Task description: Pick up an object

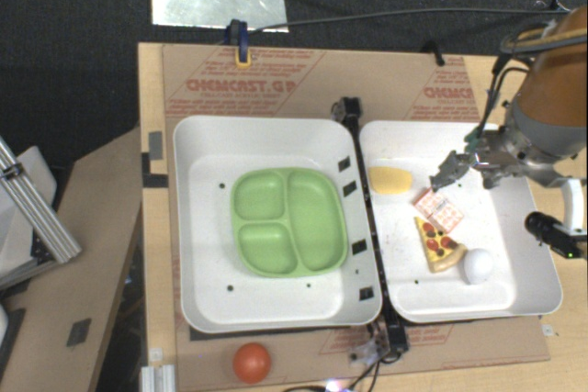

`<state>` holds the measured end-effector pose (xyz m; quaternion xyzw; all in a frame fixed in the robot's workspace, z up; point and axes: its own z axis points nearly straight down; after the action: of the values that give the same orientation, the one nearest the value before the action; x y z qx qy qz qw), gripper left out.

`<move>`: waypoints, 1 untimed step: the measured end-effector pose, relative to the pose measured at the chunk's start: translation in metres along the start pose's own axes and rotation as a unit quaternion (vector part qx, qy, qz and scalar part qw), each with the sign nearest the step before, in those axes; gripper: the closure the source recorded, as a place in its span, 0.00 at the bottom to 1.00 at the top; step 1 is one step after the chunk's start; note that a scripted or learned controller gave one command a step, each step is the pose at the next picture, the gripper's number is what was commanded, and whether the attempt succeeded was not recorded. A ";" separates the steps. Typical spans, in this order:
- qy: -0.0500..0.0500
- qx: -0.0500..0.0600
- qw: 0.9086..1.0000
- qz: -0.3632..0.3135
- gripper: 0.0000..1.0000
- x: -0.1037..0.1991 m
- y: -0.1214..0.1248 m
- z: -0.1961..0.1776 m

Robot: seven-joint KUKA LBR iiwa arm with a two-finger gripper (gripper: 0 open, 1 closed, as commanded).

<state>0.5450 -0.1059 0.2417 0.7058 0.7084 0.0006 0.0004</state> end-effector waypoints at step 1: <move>0.000 0.002 1.000 0.001 0.00 0.001 0.008 0.059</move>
<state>0.5530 -0.1047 0.1826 0.7065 0.7077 -0.0006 -0.0009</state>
